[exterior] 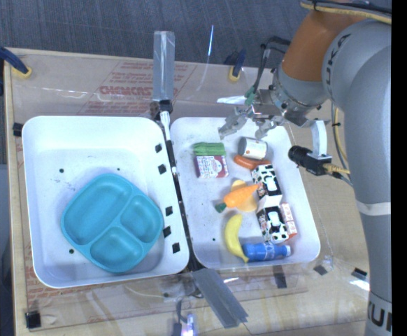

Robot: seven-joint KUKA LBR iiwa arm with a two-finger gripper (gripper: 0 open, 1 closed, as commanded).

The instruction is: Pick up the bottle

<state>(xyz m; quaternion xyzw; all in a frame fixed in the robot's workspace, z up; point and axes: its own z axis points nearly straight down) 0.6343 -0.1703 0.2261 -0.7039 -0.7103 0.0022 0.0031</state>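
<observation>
Two shallow white plastic bins sit side by side on the table (84, 93), whose top is covered in clear sheeting over printed cardboard. The left bin (43, 152) has smooth, rounded walls and holds a teal plastic plate (112, 222) moulded into three compartments, lying flat toward the near side. The right bin (305, 215) holds a loose cluster. The bottle (266, 251), a blue cylinder with a red cap, lies on its side against the near wall, just beside a curved yellow banana (233, 235). Next to them are two cartons (273, 219) printed in a black-and-white cow pattern, set end to end, an orange rounded toy (242, 196), a slim carrot (251, 162), a small red and green carton (210, 161) and a short metal can (253, 148) on its side near the far wall. The grey arm (361, 89) enters from the right, its orange band (315, 40) above the wrist, bent down toward the far edge of the right bin. The tool (249, 123) hangs over that far rim, fingers spread apart with nothing between them, well apart from the bottle.
</observation>
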